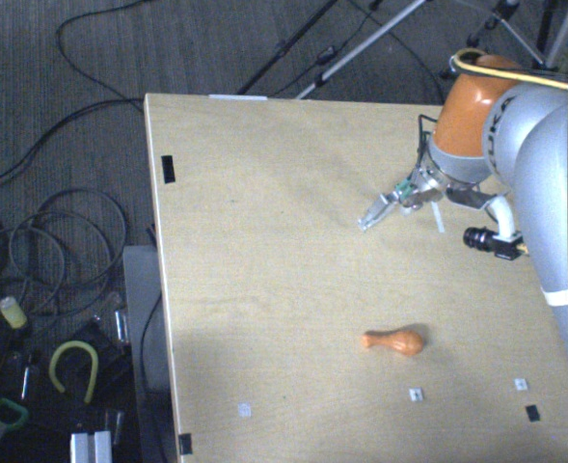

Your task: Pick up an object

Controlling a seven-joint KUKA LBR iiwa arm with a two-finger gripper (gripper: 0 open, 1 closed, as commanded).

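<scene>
Orange, pear-shaped object (395, 340) lies lower centre-right, long axis across the frame, well below the metal two-finger gripper (375, 213), whose grip state I cannot tell.

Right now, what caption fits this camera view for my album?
Robot gripper hovers over the wooden bench, apart from a small orange object.

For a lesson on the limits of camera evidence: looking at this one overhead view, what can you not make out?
- End effector: small and blurred, so whether it is open or shut cannot be told.
- Arm: cut off by the right edge, so its base is hidden.
- Orange object: too small and soft to identify; it looks pear-shaped.
- Small markers on the board: too tiny to read.
- Floor clutter: dim, partly cut off by the left and bottom edges.
</scene>
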